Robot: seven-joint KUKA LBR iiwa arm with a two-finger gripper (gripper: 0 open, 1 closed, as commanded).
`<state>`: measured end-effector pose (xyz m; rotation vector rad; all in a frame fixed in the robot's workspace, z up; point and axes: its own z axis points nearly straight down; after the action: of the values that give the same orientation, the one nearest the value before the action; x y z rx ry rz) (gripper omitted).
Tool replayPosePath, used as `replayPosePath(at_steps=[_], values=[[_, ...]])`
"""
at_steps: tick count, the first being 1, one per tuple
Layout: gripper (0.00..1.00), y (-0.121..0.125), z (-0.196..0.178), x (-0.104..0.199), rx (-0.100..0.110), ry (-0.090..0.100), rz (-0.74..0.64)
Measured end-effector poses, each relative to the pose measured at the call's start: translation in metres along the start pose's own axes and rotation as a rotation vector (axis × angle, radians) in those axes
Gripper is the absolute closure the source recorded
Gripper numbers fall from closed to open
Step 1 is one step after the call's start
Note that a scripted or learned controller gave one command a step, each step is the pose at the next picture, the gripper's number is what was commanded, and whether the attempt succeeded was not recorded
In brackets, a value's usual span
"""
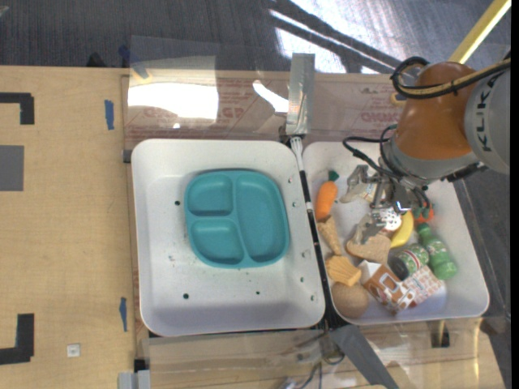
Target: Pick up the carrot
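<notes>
Carrot [325, 200] lies at the left wall of the right bin [470, 258], apart from the gripper [378, 215], whose released fingers hold nothing. Bread pieces [340, 258] and a banana [402, 230] crowd nearby; a descent may catch those instead.

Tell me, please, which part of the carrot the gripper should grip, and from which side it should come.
Grip the carrot across its orange middle, coming from above. It lies lengthwise beside the right bin's left wall, green top pointing away from the camera, so the fingers should probably close across its narrow width. The gripper hangs to its right, above the other food.
</notes>
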<state>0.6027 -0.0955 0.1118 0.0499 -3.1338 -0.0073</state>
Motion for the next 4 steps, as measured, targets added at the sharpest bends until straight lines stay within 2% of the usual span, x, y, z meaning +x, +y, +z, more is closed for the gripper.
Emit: replayPosePath(at_steps=[1, 2, 3, 4], values=[[0.0, 0.044, -0.076, -0.013, 0.007, -0.019, -0.343], [0.0, -0.005, 0.009, 0.01, 0.011, -0.027, -0.253], [0.0, -0.016, 0.013, 0.098, 0.015, -0.055, -0.117], [1.0, -0.014, 0.003, 0.098, 0.015, -0.055, -0.121]])
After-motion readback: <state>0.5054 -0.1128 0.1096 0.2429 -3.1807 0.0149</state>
